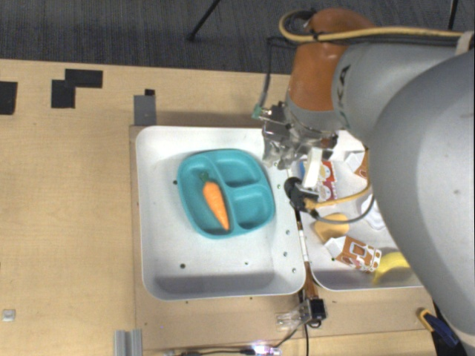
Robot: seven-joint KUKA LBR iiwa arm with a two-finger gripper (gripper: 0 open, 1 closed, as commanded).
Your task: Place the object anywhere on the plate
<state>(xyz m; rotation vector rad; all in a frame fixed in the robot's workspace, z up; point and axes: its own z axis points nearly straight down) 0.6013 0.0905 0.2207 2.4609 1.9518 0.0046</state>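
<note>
Lying in the teal divided plate's [249, 199] left compartment, the carrot [215, 202] is seemingly resting where the task wants it; rightward, the claw [286, 154] is hovering just beside the plate, open or closed I cannot tell, so only a clean retreat is looking needed.

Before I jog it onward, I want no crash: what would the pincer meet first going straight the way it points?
Probably the pincer meets the white floor of the left bin, just right of the teal plate. Depth is unclear, so it could clip the bin's right wall instead.
</note>
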